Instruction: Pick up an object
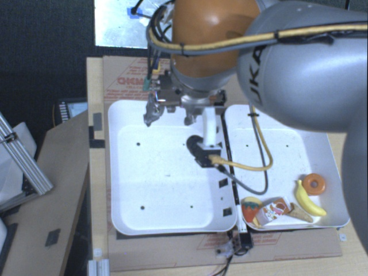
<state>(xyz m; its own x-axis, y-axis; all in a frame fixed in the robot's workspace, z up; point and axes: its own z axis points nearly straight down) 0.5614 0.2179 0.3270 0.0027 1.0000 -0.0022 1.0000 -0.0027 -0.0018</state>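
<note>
Banana (309, 199) lies in the right bin's (287, 140) near right corner beside 3 other items, untouched. Gripper (171, 118) hangs over the left bin (167, 217), fingers spread, empty; next it must cross right and descend.

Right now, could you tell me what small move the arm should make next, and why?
Probably travel toward the right bin. The tool hangs over the left bin, while the banana, the orange ring and the other small items lie in the right bin's near corner.

Glossy orange band (215, 25), smooth white plastic bins (167, 211), matt cardboard (123, 76) beneath.
</note>
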